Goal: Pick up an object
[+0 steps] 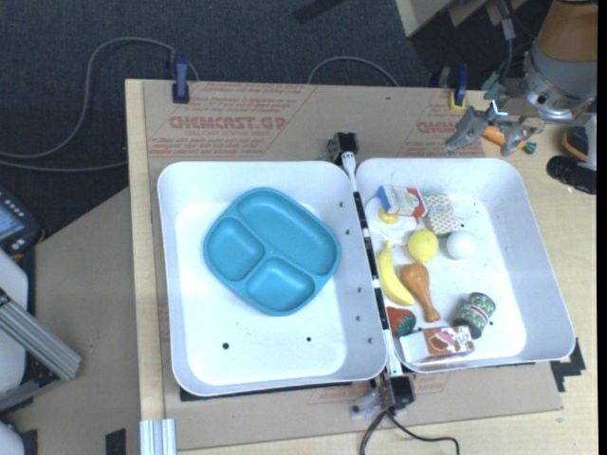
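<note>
objects for picking lie crowded in the right bin (531, 254), mostly toward its left half: a banana (393, 275) runs along the left wall, a toy drumstick (418, 287) lies just beside it touching its lower part, and a yellow ball (423, 245) sits at the drumstick's upper end. a white ball (461, 245) rests just right of the yellow one. above them, near the bin's upper left corner, are a small red, white and blue package (398, 203) and a patterned block (440, 214). lower down, a green patterned can (477, 311) lies tilted, a flat red and white packet (446, 341) sits against the front wall, and a small dark red piece (402, 322) lies below the banana's tip. the left bin (190, 349) holds a blue divided plate (271, 250) with three compartments, set toward the bin's upper middle. both bins rest on a cardboard-covered counter (142, 254) with red printing. the hand (486, 129) hangs above the counter just beyond the right bin's far rim, well apart from every object, its grey fingers (462, 129) spread and nothing between them; the arm's orange band (567, 28) shows at the upper right.
</note>
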